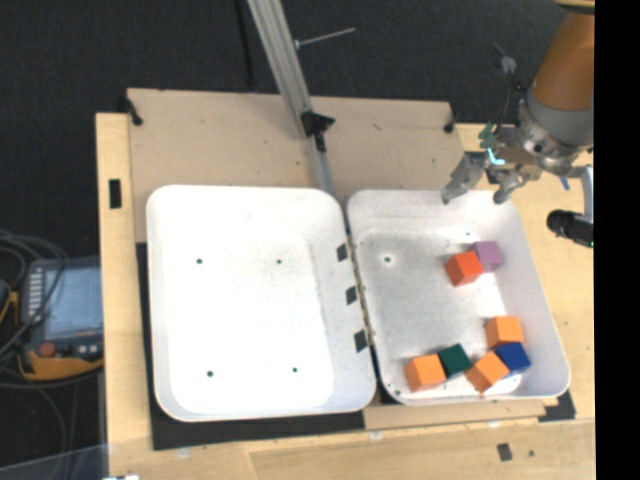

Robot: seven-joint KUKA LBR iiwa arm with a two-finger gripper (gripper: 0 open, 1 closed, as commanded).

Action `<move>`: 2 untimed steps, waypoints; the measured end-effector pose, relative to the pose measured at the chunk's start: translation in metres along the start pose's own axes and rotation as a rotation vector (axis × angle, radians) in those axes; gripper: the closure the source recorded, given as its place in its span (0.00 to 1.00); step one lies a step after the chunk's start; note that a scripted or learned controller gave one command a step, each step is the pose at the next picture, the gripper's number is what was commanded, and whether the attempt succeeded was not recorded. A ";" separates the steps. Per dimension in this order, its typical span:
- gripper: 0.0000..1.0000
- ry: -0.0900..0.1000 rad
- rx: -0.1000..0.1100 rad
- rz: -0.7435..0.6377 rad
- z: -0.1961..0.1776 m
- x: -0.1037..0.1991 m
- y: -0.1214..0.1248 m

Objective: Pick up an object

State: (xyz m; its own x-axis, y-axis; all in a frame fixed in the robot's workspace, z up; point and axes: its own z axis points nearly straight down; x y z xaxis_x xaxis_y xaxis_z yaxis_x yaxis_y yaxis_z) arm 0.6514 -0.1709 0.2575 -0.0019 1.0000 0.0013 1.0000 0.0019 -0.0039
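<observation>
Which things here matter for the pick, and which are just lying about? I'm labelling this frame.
For the job:
two-finger gripper, open
orange cube touching pale purple cube
right white bin

Lying about:
left white bin
grey handheld pendant

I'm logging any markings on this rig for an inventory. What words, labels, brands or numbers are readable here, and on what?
None can be read.
The handheld pendant left of the bench has a screen, too blurred to read.
The blocks in the right bin, such as the orange block and blue block, show plain faces.
</observation>
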 end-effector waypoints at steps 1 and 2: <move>0.00 -0.004 -0.004 -0.002 -0.003 -0.001 0.001; 0.00 -0.004 -0.001 0.000 0.049 -0.007 0.010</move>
State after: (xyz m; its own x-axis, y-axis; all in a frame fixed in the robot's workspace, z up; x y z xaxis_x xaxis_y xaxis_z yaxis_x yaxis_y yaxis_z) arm 0.6608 -0.1781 0.2086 -0.0015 1.0000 -0.0031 1.0000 0.0015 -0.0030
